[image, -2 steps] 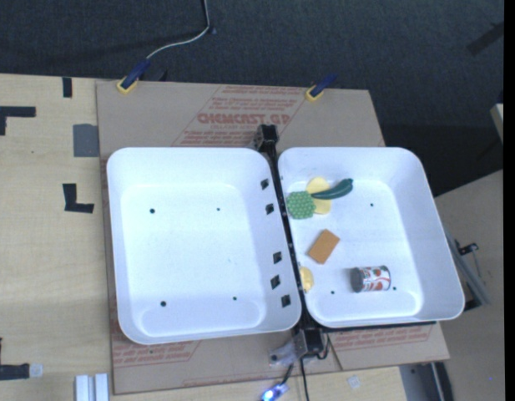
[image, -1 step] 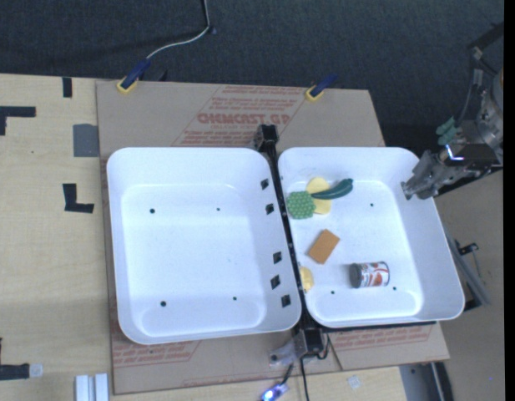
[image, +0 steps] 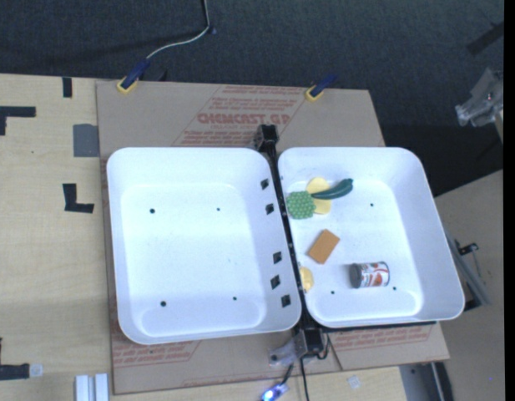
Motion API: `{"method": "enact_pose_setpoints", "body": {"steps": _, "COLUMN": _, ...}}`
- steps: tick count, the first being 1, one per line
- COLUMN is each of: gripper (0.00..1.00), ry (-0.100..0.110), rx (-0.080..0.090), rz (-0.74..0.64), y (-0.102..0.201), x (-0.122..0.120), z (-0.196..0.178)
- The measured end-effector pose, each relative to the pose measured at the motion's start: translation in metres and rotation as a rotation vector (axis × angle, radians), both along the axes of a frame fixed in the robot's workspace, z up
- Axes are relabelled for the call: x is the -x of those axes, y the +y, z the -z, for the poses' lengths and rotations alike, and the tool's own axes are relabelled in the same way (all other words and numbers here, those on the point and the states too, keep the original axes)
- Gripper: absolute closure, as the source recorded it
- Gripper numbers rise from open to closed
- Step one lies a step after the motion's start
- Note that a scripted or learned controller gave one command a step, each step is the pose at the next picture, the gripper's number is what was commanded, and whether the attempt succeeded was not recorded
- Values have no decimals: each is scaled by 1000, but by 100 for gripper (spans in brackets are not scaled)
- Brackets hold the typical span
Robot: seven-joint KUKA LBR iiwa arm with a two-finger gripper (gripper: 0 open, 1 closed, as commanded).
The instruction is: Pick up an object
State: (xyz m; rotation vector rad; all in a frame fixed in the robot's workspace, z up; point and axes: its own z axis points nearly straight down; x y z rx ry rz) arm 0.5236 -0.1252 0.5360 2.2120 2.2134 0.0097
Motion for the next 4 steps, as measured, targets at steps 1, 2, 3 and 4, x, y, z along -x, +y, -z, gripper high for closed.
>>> {"method": "enact_pose_setpoints", "body": {"steps": 1, "gripper": 100, "ry": 12, "rx": -4, "rz": -1, "y": 7, "x": 37, "z": 0}}
{"method": "enact_pose_setpoints", "body": {"steps": 2, "gripper": 0, "ry": 13, "rx": -4, "rz": 0, "y": 7, "x": 36, "z": 1}}
{"method": "enact_pose_setpoints", "body": {"steps": 3, "gripper": 100, "ry": 12, "rx": -2, "rz": -1, "y": 7, "x": 35, "z": -9}}
{"method": "enact_pose_setpoints", "body": {"steps": 4, "gripper": 100, "ry": 14, "rx": -2, "rz": 8, "y": -79, "x": 35, "z": 2}}
